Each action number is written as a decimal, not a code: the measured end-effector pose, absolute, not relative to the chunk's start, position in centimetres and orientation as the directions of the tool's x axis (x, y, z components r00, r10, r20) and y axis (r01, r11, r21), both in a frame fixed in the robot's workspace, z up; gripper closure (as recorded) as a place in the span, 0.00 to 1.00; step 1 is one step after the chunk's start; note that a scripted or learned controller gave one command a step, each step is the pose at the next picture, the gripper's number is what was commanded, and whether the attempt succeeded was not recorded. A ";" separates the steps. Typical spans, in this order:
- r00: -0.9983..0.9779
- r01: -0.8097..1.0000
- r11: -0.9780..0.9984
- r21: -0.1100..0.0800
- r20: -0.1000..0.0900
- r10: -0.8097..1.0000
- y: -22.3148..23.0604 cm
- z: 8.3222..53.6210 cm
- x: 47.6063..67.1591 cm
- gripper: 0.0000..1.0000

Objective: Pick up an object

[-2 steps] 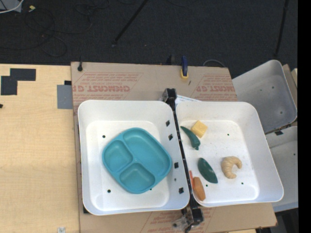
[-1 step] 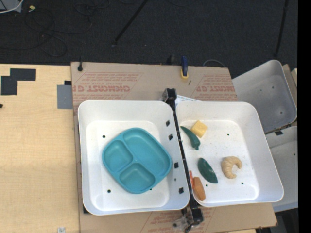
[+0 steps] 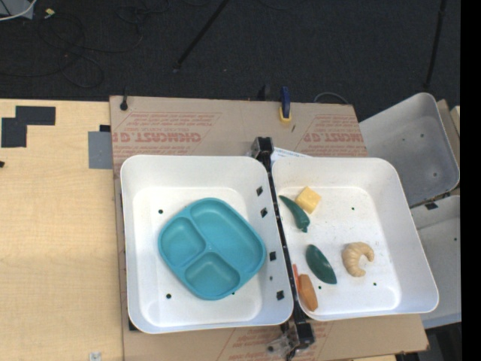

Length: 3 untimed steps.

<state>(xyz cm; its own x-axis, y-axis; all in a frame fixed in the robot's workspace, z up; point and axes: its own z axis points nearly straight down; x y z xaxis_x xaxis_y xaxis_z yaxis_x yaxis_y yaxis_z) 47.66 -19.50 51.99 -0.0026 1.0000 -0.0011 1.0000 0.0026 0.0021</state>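
Observation:
The right bin holds several small objects. A yellow cheese-like block lies near its back left, with a green pepper just beside it. A dark green leaf-shaped piece lies in the middle, and a tan croissant sits to its right. An orange carrot-like piece rests against the bin's left wall near the front. The left bin holds a teal divided plate.
A black divider with clips runs between the two bins. Both bins stand on a cardboard sheet. A grey metal panel lies at the right. A blue and yellow clamp stands at the cardboard's back edge.

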 end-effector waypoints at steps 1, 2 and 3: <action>0.002 1.000 -0.002 -0.009 0.002 1.000 -21.4 44.1 47.6 1.00; -0.001 1.000 0.001 0.000 -0.001 1.000 -20.7 47.0 47.6 1.00; -0.001 1.000 0.001 0.001 -0.001 1.000 -21.3 49.2 47.7 1.00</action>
